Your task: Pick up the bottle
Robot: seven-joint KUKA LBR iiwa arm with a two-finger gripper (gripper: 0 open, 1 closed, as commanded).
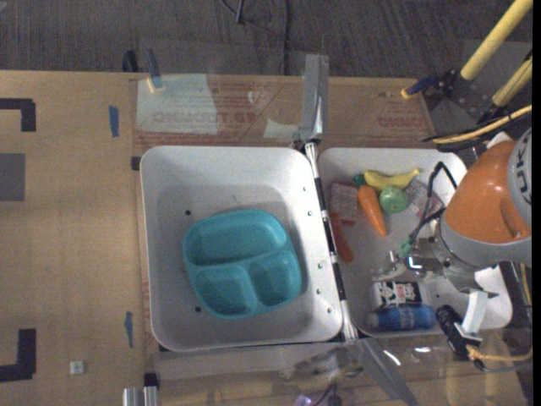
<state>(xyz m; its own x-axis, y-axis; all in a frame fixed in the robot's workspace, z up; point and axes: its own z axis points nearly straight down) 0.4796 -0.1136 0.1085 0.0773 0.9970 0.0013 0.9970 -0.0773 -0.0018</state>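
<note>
Two bins: shallow and white, side by side on the brown tabletop; the left bin and the right bin share a middle wall.
Bottle: the bottle is blue and lies on its side in the right bin, in the corner nearest the camera, with its length running along the near wall.
Bottle's look: small, an even blue body with a paler tip at its left end; any label is too small to read.
Nearest neighbour: a black-and-white carton lies just beyond the bottle, so close that I cannot tell whether the two touch.
End effector: the end effector hangs over the middle of the right bin, above the carton's far side and apart from the bottle; open or closed, I cannot tell, and nothing shows held in it.
Arm: the grey arm with its orange band comes in over the right rim and covers that side of the bin.
Far end of right bin: a yellow banana, a green ball and an orange carrot cluster together, well apart from the bottle.
Along the middle wall: a red packet with a thin red-orange stick just below it.
Left bin: a teal divided plate lies on its floor.
</note>
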